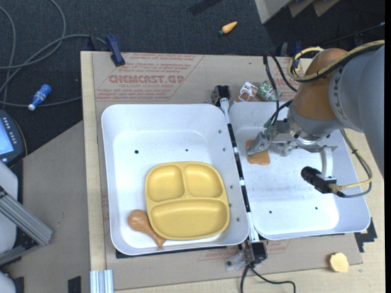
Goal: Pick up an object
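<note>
A small orange-brown lump [259, 157] lies in the right bin [293, 212], near its left wall. My gripper [264, 141] hangs right over the lump's far edge, at the end of the grey arm with the orange band [317, 96]. In the left bin [122, 133] sits a yellow divided plate [186, 200]. An orange-brown drumstick-shaped toy [143, 223] rests against the plate's near left corner.
A crumpled green and white packet [256, 91] and a black clip [220, 93] sit at the far rim between the bins. A yellow lump [338, 262] lies on the bench at the near right corner. A blue clamp [113, 49] grips the board's far left edge.
</note>
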You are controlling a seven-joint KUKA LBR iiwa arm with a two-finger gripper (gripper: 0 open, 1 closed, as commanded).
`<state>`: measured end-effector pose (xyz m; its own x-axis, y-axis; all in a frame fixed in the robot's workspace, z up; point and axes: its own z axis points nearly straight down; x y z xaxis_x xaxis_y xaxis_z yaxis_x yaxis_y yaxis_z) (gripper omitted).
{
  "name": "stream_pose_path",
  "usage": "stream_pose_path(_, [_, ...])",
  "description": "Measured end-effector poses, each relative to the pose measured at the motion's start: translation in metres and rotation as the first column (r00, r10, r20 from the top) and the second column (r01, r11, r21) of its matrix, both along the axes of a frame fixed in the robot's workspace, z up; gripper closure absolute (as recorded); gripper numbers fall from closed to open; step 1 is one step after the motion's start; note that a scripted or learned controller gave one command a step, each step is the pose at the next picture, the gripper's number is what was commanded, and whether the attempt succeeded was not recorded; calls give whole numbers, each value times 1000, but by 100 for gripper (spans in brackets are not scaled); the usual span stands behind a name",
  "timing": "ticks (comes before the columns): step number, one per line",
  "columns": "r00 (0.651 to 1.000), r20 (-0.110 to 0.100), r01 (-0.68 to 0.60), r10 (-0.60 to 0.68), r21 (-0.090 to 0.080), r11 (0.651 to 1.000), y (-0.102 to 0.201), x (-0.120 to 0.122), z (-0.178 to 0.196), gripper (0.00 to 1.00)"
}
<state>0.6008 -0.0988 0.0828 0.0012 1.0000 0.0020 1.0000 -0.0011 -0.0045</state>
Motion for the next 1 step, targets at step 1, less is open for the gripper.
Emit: stream_pose_path(1, [1000,7,-2,2,-2,1000,-3,10,2,0])
